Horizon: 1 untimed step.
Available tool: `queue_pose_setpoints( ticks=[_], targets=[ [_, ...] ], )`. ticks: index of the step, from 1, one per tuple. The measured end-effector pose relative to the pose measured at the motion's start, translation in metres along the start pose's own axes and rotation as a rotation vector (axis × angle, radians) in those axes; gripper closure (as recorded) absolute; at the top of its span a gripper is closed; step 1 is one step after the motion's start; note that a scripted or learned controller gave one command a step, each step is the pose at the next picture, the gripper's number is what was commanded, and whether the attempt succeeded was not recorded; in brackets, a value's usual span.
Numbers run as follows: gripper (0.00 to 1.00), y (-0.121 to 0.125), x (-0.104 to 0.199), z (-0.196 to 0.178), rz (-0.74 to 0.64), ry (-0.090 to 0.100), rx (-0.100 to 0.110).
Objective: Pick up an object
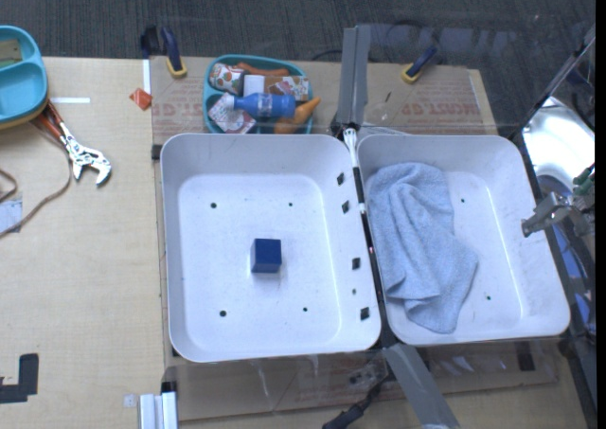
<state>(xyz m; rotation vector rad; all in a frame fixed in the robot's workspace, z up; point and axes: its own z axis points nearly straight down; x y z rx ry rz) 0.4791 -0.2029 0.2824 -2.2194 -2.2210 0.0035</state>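
Camera view – left bin [180, 228] holds blue cube [267, 256], right bin [530, 257] – grey towel [421, 242]

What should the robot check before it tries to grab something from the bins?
1. Something to grab: ok. A blue cube sits in the left bin.
2. Cube free of other things: ok, nothing touches it.
3. Second choice: ok. A grey towel lies crumpled in the right bin.
4. Anything hidden under the towel: cannot tell.
5. Gripper placement: not ok. It sits at the right bin's right rim, far from the cube.
6. Gripper carrying anything: cannot tell.
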Motion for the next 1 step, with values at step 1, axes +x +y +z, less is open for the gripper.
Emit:
queue_pose_setpoints(
  ticks=[1],
  targets=[
    [0.0, 0.0669, 0.0333, 0.0203, 0.158, -0.001, 0.0]
  ],
)
